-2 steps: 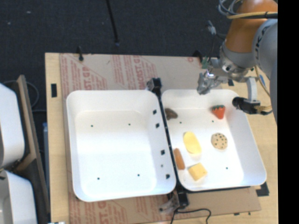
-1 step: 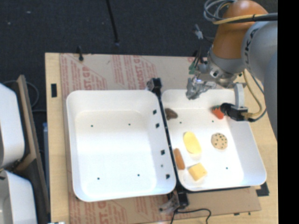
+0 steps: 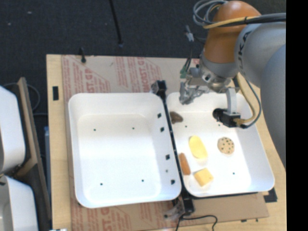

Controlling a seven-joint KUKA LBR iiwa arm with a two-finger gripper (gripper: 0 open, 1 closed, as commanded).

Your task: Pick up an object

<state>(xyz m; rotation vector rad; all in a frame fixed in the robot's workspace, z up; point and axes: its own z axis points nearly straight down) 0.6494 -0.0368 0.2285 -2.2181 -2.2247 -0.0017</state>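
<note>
Camera view. My tool (image 3: 188, 96) is hanging over the far left corner of the right bin (image 3: 250, 143); I cannot tell from here how it is set, and nothing is showing in its grasp. Items lying in that bin:
- small brown piece (image 3: 176, 117), near the left wall, just beside my tool on its near side.
- pale yellow oval piece (image 3: 197, 147), lying around the middle.
- round speckled cookie (image 3: 225, 146), to the right of the oval, apart from it.
- orange-brown stick (image 3: 184, 163), lying along the left wall.
- yellow block (image 3: 203, 177), nearest the front, just right of the stick.

The left bin (image 3: 120, 148) is sitting beside it, walls touching. Both are resting on the desk (image 3: 57, 129).
</note>
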